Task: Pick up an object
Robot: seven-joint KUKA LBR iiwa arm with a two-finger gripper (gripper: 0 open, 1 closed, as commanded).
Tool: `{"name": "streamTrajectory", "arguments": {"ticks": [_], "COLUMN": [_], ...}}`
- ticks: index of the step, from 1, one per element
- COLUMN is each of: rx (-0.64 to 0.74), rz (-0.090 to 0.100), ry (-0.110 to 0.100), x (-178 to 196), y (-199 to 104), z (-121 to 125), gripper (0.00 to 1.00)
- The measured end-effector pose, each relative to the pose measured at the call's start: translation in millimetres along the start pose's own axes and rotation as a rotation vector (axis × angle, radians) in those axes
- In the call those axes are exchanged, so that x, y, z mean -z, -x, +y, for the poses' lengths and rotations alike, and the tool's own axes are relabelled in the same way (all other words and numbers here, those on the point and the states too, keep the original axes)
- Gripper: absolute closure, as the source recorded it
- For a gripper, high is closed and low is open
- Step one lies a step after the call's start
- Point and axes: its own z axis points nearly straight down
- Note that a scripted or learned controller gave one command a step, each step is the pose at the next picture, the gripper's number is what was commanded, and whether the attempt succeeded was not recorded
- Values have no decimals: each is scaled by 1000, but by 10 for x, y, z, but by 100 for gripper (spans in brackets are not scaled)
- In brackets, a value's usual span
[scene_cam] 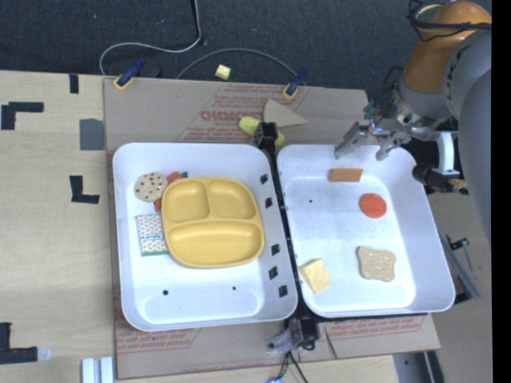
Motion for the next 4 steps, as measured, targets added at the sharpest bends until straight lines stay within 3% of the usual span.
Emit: {"name": "streamTrajectory", "arguments": {"ticks": [1,2,3,4], "rx": [0,3,-5,-1], "rz": [-3,1,1,-1], "ry": [0,-15,-11,2], "x": [-1024,-1011,-867,-979], "y": [123,-342,246,357], "z": [-358,-22,-648,-1201], "gripper": [0,0,0,0]}}
